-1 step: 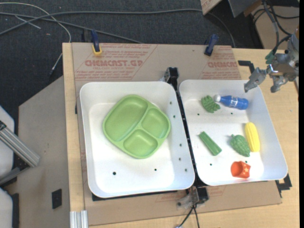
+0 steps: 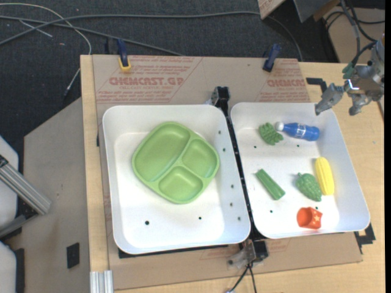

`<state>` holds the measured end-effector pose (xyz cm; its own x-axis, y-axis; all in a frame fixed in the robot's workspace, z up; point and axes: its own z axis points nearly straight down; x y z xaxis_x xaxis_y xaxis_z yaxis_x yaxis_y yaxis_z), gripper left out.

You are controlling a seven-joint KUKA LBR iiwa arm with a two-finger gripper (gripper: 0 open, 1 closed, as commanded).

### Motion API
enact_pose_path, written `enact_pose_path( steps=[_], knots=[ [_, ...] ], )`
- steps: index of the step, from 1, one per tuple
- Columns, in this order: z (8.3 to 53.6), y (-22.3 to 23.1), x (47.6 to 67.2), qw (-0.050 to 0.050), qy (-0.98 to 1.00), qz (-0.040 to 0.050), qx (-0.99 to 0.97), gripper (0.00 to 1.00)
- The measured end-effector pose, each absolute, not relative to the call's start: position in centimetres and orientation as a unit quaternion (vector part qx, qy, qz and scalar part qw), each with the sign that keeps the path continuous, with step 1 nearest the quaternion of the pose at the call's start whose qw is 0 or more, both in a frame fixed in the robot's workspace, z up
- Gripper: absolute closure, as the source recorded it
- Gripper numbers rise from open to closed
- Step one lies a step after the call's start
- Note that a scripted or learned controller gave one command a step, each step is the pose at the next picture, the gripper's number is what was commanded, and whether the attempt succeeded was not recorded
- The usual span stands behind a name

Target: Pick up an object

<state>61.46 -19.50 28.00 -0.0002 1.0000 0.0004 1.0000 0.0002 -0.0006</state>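
Bins sit side by side on the bench, the left bin (image 2: 122,218) and the right bin (image 2: 348,215) almost touching along their inner rims. The left one holds a green tray (image 2: 175,162) with three compartments, lying a little turned near its middle.

The right one carries the small things. Near its far edge a green toy (image 2: 269,133) lies touching the cap end of a blue bottle (image 2: 300,131). Toward the middle a green stick (image 2: 269,184) lies at a slant. By the right rim a yellow corn (image 2: 324,175) lies just beside a knobbly green piece (image 2: 309,187), and a red cup (image 2: 309,218) sits near the front rim.

The gripper (image 2: 344,102) hangs over the far right corner of the right bin (just past its rim, really), with its two fingers spread apart and nothing between them. It is near the bottle but touches none of the things.
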Motion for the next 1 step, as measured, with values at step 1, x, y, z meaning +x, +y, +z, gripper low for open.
enact_pose_path(
  steps=[1],
  knots=[
    [23.69, -19.62, 60.97, 0.003, -0.707, 0.0014, -0.707, 0.0]
  ],
)
